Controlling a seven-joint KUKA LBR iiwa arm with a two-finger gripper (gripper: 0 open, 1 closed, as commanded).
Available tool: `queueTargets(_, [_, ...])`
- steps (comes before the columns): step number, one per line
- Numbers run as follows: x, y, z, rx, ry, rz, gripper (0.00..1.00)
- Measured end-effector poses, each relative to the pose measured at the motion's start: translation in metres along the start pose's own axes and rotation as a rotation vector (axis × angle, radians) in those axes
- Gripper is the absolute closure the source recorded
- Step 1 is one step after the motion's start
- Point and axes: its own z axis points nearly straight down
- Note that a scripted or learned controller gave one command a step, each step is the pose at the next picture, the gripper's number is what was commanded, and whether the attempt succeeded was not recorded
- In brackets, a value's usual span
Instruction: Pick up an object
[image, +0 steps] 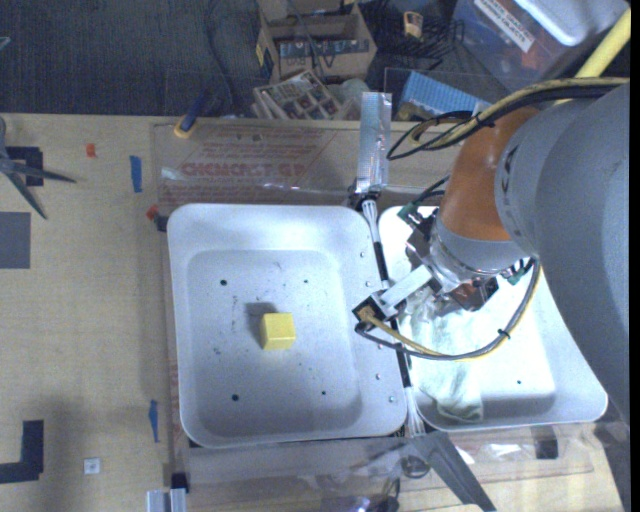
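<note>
In the left bin (190, 240), a little toward seven o'clock from its middle, sits a small yellow block (278, 331), squarish with soft edges and a matte face, casting a short dark shadow on its left side. The bin is a shallow white tray with rounded corners and a smooth, slightly glossy floor speckled with small dark dots. The block stands alone, well apart from every wall.

The right bin (575, 385) has the same moulded white form and touches the left one along a dark seam. Over its nine o'clock part hangs the arm (560, 170), a bulky smooth grey casing with an orange band (480, 190) above the wrist. Below the band the pincer (440, 295) points down into the right bin near the shared wall; its tips are lost among brackets and wires, so I cannot tell whether they are spread or closed. A yellow-and-black cable (450, 350) loops beneath it in a loose curve. Something pale and crumpled (455, 390), perhaps clear film, lies on the right bin's floor toward six o'clock.

The surface (80, 300) is light wood grain, with bits of blue tape (136, 172) at ten o'clock.
</note>
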Motion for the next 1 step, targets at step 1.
queueTargets(1, [0.0817, -0.0278, -0.0005, -0.004, 0.002, 0.142, 1.0])
